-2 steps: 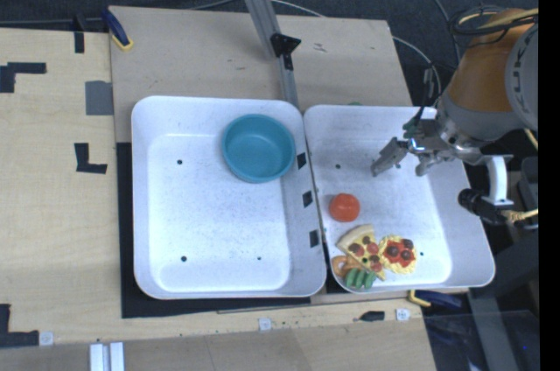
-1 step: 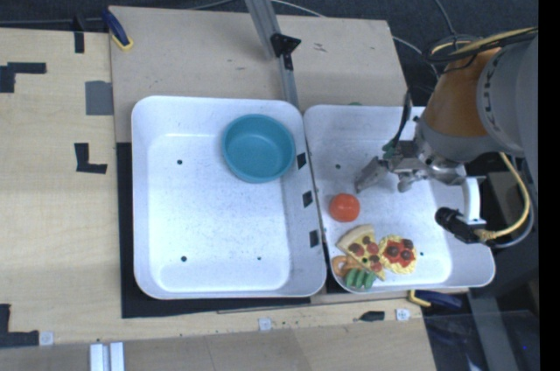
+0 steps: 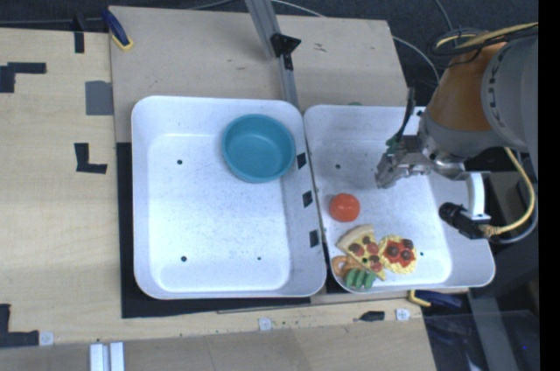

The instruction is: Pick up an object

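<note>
Nearest the camera, at the front edge of the right bin (image 3: pixel 437 273), lie three toy foods close together: one pizza slice (image 3: pixel 359 245) with red dots, one yellow piece with red topping (image 3: pixel 399 254), and one green piece (image 3: pixel 359 277). Just behind them sits one orange-red ball (image 3: pixel 345 206), round and smooth. Farther back over the same bin hangs the gripper (image 3: pixel 389 172), a grey metal part below the orange band; whether its jaws are spread or pressed together cannot be told, and nothing shows between them. In the left bin (image 3: pixel 175 212), one round blue bowl (image 3: pixel 258 148) rests near the far right corner. Both bins are white, speckled plastic, on the wooden table (image 3: pixel 61 185).
</note>
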{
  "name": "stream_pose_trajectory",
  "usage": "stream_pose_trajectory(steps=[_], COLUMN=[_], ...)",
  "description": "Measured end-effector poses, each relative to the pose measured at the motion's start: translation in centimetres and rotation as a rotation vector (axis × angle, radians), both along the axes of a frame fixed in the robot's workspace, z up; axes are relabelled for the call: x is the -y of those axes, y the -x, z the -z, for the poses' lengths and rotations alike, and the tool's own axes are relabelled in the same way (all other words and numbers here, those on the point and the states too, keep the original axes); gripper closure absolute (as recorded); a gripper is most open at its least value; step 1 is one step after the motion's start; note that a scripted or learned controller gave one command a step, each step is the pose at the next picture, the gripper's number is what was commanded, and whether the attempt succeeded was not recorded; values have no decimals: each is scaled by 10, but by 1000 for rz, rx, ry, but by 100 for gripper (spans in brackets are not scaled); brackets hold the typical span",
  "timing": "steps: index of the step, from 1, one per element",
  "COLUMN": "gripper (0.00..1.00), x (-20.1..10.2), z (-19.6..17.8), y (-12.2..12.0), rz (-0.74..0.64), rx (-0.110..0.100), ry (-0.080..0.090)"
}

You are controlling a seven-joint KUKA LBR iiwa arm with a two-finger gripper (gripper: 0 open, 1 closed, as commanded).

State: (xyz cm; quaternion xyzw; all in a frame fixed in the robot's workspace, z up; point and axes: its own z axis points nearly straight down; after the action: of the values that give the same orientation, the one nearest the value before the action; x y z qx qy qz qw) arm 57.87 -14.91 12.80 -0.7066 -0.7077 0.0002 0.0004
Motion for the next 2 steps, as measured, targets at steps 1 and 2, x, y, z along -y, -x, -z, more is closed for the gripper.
stream_pose_trajectory(steps=[1, 2], gripper=[100, 100], x=[6, 6], z=[-61, -87], y=[-1, -1], rz=[1, 1], rx=[5, 2], ry=[1, 1])
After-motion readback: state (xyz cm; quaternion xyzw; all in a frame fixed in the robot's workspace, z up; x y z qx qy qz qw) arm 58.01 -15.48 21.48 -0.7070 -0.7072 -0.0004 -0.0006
